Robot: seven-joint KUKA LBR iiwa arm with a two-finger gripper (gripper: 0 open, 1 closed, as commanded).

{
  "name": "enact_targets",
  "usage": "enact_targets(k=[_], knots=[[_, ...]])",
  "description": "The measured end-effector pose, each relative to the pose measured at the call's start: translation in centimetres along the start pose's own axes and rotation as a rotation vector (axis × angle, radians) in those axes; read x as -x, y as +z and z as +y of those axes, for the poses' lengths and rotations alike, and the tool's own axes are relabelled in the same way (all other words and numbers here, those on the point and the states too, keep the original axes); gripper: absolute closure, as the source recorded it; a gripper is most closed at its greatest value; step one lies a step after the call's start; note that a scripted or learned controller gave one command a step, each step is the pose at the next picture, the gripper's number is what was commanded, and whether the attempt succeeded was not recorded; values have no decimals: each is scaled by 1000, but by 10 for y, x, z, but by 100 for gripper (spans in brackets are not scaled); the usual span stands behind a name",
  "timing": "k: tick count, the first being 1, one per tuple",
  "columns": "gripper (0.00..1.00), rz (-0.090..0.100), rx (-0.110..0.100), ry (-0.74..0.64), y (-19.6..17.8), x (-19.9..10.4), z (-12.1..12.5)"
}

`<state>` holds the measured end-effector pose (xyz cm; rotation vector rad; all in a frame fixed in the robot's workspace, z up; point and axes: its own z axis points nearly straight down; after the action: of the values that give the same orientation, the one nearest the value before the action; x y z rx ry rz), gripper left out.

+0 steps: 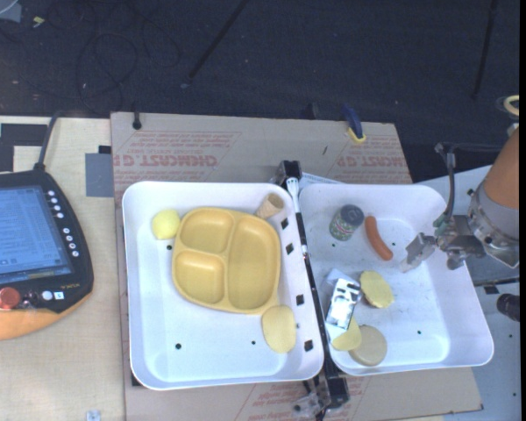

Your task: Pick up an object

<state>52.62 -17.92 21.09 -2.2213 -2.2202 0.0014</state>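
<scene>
Cardboard sheet covers the bench under two white bins; dark floor w/ cables behind, tablet controller at far left. Left bin: yellow divided plate in the middle, small yellow ball touching its upper-left edge, tan cone-like piece at the bin's top-right corner, pale yellow oval just below the plate. Right bin: small can upright near the top, orange sausage just beside it, silver packet, yellow disc touching the packet, tan round piece at the bottom. Gripper sits over the right bin's right side, near the sausage but apart from it; fingers empty, can't tell how wide.
</scene>
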Motion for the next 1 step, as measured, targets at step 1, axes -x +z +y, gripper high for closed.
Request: enact_targets(k=[1], knots=[[0, -1, 2, 0, 112, 0, 48]])
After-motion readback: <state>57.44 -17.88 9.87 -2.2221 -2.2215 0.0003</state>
